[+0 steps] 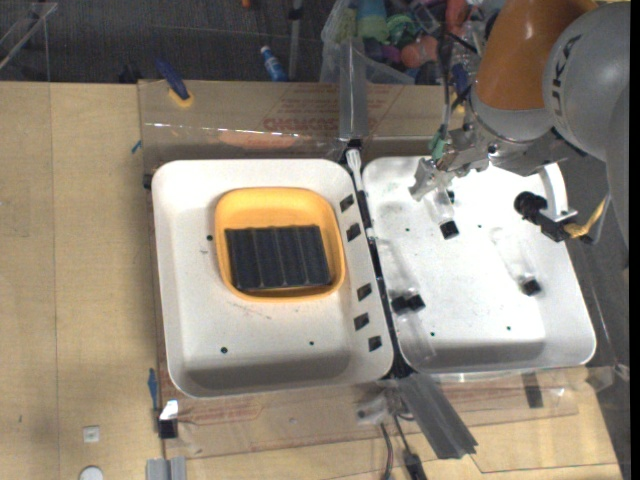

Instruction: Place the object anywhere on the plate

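Already the dark slab (278,257) lies on the yellow plate (228,211) in the left bin (180,268). Over the right bin (560,318), the gripper (447,208) seems apart and unloaded, though blurred. Next: withdraw clear.

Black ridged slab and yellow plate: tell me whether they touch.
Touching. The camera view shows the black ridged slab lying flat inside the yellow plate, with rim showing all around.

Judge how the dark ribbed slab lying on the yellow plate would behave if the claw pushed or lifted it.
The dark ribbed slab looks flat and straight-edged, so probably stiff rather than floppy. Lying flat, it seems unlikely to roll or tip. A push would likely slide it until it meets the raised rim of the yellow plate.
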`<state>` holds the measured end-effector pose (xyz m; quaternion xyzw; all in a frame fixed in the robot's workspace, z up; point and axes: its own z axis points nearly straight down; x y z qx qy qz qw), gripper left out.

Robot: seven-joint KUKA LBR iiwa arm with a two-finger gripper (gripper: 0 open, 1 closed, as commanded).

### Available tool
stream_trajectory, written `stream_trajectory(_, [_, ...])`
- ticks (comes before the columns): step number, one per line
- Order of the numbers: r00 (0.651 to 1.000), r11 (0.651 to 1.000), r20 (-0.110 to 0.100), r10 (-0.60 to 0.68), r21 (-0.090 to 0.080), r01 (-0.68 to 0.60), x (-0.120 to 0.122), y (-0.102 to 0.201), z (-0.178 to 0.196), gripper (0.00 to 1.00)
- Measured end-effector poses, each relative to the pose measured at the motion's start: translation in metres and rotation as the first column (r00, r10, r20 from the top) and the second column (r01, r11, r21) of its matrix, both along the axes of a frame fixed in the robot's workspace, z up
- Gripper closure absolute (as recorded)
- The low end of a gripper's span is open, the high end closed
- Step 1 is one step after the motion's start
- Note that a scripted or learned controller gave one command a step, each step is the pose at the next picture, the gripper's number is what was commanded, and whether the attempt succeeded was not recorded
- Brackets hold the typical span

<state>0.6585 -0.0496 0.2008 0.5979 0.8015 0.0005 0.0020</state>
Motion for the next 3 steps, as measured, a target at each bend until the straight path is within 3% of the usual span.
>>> stream_trajectory(1, [0.998,0.998,-0.004,0.069,0.001,-0.069,0.008,0.013,-0.016,1.00])
stream_trajectory(2, [0.976,0.976,-0.004,0.218,0.001,-0.218,0.008,0.030,-0.015,1.00])
stream_trajectory(3, [0.969,0.969,0.001,0.246,0.000,-0.246,0.009,0.050,0.013,1.00])
